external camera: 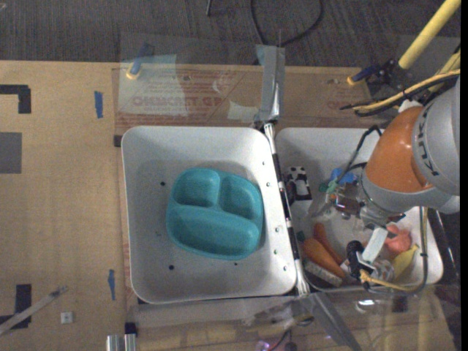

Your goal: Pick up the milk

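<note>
Teal plate (pixel 214 213) sits in left bin (pixel 146 189), milk (pixel 297 183) and carrots (pixel 322 253) in right bin (pixel 316 152); pincer (pixel 345 199) state unclear.

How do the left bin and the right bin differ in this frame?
The left bin holds one large teal divided plate; the right bin holds several small items, including orange carrot-like pieces and a black-and-white carton. The arm covers part of the right bin, while the left bin is in full view. Both are shallow and white.
</note>
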Robot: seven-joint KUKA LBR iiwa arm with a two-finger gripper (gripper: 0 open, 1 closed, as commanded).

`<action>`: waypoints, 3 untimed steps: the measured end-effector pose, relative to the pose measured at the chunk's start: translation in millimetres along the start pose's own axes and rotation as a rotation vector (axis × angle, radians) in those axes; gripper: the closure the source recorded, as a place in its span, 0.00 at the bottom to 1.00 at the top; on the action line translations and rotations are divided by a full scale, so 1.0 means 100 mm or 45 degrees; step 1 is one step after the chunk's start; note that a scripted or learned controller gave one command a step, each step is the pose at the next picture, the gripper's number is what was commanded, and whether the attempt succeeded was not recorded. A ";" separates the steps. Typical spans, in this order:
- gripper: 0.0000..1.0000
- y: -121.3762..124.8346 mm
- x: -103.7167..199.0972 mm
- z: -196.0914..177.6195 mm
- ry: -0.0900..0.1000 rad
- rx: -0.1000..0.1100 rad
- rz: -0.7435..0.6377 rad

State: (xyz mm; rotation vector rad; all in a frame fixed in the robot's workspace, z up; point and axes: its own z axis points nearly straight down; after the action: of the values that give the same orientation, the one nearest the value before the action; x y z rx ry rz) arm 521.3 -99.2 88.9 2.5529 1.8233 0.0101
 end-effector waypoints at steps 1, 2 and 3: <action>0.00 0.00 0.00 0.00 0.000 0.000 0.000; 1.00 0.02 -0.01 -0.11 0.000 -0.006 0.006; 1.00 -0.56 0.37 -0.95 -0.003 0.010 -0.211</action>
State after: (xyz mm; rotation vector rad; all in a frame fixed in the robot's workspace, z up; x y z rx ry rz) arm 479.4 -46.1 183.9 2.3971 2.0310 -0.0006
